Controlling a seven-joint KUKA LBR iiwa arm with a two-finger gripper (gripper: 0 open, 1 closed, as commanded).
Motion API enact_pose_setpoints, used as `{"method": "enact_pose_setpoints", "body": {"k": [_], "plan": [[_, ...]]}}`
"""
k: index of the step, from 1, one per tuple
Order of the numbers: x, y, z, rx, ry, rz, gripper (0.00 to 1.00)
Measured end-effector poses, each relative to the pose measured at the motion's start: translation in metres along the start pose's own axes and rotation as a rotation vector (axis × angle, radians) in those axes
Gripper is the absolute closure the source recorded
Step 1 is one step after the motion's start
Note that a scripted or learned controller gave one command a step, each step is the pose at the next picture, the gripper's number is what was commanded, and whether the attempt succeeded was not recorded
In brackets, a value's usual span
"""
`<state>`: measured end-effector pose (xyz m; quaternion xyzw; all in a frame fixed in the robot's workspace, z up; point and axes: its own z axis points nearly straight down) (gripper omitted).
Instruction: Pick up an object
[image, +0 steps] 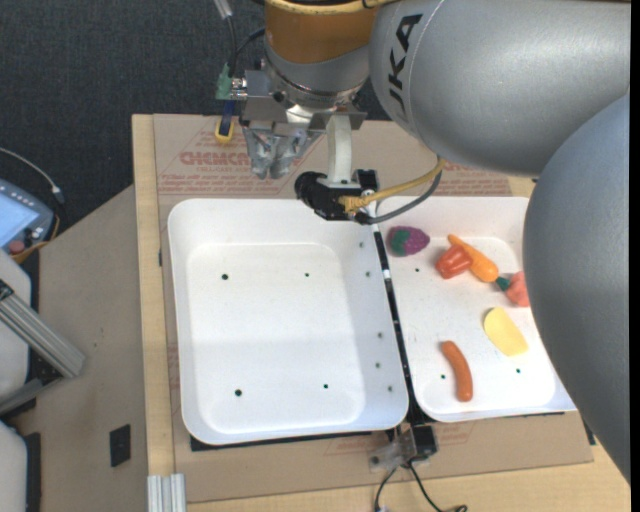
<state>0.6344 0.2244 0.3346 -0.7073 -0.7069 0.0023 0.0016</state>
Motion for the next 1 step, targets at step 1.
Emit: {"method": "enact_pose_setpoints", "body": {"k": [1], "plan": [[0.0007,0.0005,-0.0125,-0.006,0.002,0.0,1.0]]}}
